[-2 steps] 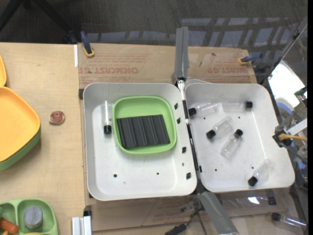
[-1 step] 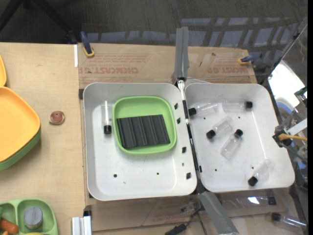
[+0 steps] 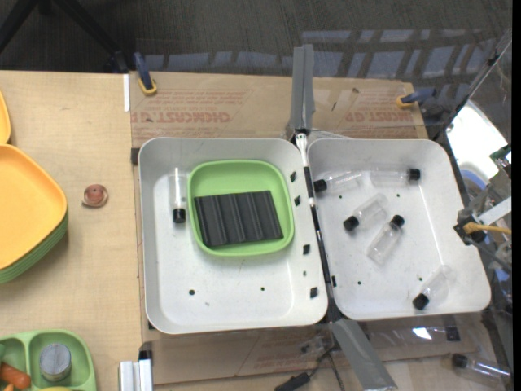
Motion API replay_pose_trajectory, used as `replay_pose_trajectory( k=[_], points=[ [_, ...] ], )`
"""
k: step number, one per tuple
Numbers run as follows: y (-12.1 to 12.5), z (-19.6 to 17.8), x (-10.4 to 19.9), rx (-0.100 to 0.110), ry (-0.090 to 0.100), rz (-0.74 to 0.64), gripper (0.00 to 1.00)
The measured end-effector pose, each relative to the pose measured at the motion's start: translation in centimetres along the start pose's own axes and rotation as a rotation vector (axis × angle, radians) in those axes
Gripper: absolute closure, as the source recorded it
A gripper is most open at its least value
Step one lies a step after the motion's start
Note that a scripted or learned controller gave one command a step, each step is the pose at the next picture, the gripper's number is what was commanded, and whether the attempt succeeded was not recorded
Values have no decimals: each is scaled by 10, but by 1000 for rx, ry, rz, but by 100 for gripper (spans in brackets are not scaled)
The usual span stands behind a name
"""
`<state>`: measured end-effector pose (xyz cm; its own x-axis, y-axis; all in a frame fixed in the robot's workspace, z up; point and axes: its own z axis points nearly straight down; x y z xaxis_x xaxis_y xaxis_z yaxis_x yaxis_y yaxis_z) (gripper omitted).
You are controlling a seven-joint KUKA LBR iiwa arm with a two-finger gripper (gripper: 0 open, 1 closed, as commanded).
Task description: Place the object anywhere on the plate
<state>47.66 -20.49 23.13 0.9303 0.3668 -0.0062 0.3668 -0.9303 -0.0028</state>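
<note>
A green square plate (image 3: pixel 238 169) sits in the left white bin (image 3: pixel 236 287), toward its back. A black ribbed slab (image 3: pixel 238 218) lies flat on the plate and covers most of its floor. Just left of the plate, on the bin floor, lies a clear vial (image 3: pixel 177 192) with a black cap at its near end. In the right white bin (image 3: pixel 435 218) several clear vials with black caps lie scattered: one at the back (image 3: pixel 395 175), one near the divider (image 3: pixel 338 182), two in the middle (image 3: pixel 365 213) (image 3: pixel 384 239), and one at the front right (image 3: pixel 430 289).
A stack of orange plates (image 3: pixel 24 210) and a small brown knob (image 3: pixel 95 195) sit on the wooden table to the left. A green divided tray (image 3: pixel 41 363) is at the bottom left. Clamps (image 3: pixel 145 81) (image 3: pixel 409 99) hold the cardboard behind the bins. Cables and hardware (image 3: pixel 482 228) crowd the right edge.
</note>
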Motion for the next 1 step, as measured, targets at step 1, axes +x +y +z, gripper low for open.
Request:
replay_pose_trajectory(
  k=[1],
  points=[
    [0,0,0,0,0,0,0]
  ],
)
